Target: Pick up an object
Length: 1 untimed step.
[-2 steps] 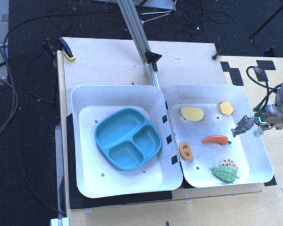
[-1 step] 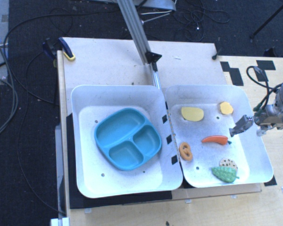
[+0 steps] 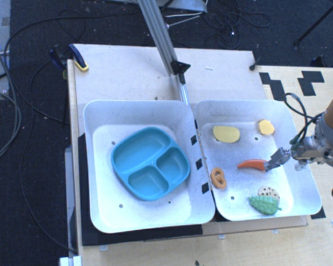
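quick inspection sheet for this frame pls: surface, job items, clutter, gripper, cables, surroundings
Surface: bench bears two white bins, left bin and right bin, side by side.
Job's things: in the right bin, a yellow piece, a small yellow piece, an orange carrot, a pretzel, a cookie and a green leaf.
Clutter: blue divided tray in the left bin; blue and yellow clamp at the bench's far left corner.
Gripper: gripper sits low over the right bin, at the carrot's right end; a grasp cannot be confirmed.
Cables: black cables on the floor; one loops by the wrist.
Surroundings: metal pole slanting over the bench; dark floor.
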Motion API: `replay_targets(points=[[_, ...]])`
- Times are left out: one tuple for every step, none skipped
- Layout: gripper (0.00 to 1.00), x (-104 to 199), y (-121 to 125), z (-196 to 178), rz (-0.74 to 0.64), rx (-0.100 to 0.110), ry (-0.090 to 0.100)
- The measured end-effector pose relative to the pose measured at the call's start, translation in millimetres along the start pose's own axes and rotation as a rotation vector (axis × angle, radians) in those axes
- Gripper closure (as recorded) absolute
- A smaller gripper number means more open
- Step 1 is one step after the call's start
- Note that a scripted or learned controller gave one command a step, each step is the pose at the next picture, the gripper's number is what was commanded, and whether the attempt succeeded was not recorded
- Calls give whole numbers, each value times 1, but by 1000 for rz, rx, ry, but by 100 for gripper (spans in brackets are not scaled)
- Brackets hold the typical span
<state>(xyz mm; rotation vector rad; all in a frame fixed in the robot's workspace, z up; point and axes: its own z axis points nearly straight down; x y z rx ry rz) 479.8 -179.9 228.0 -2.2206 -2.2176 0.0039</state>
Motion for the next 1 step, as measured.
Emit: replay_targets(points=[[0, -3, 4, 45, 0, 0, 1]])
